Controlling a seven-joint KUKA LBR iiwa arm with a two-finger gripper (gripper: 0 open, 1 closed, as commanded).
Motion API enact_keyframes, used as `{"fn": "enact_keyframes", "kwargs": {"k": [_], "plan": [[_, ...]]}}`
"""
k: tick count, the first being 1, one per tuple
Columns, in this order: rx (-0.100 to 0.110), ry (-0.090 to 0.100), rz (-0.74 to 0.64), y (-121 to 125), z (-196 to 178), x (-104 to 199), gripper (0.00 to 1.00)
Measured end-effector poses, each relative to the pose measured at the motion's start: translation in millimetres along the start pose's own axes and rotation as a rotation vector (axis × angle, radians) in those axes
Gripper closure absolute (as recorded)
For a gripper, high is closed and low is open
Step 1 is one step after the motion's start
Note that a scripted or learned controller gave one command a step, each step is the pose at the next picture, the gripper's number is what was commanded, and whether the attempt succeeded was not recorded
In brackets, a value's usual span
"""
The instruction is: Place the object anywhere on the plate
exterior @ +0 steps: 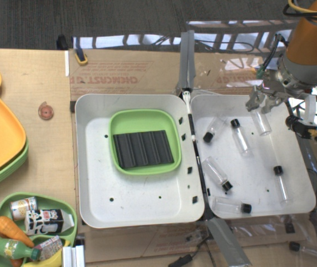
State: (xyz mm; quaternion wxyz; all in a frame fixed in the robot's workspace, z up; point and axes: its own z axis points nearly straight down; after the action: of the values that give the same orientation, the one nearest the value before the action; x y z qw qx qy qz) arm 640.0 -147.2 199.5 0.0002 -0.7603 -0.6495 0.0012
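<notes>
— The fingers of my gripper (262, 103) are pinched shut on the top of a clear vial (262, 124), over the right bin (258, 174).

— Will it be tricky?

— I think so. It looks light, hard and slippery. The green plate (144, 114) is big and smooth, and its dark mat (144, 149) is bumpy.
</notes>
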Motion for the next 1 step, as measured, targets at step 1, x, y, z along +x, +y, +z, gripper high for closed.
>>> {"fn": "enact_keyframes", "kwargs": {"k": [1], "plan": [[0.001,0.001,-0.18,-36.6,19.1,17.2,1.0]]}}
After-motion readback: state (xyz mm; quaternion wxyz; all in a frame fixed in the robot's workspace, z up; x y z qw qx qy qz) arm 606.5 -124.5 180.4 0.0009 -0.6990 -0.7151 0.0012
